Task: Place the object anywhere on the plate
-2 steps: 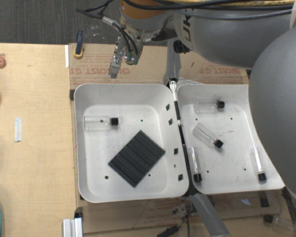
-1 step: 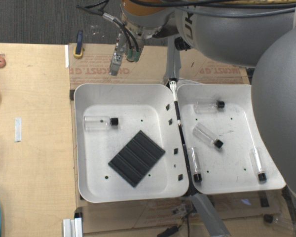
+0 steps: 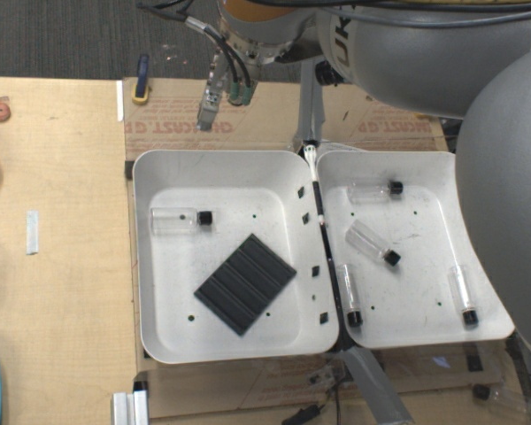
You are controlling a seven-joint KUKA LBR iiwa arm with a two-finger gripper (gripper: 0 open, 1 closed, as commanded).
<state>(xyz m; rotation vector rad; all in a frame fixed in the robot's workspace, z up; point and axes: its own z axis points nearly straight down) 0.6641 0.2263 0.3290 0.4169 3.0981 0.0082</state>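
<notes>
The gripper (image 3: 211,106) hangs above the brown cardboard (image 3: 173,118) behind the left bin (image 3: 143,237), carrying nothing; whether it is open or shut I cannot tell. Nearest it, a clear vial (image 3: 181,220) with a black cap lies on its side in that bin, near the dark ribbed plate (image 3: 245,283). It is probably light, rigid, slick and apt to roll, so grasping across mid-barrel looks best. The white floor is smooth and roomy. More vials (image 3: 372,243) lie in the right bin (image 3: 487,277).

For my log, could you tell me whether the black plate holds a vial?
No, the black plate lies bare; the left bin's vial rests apart from it.
</notes>
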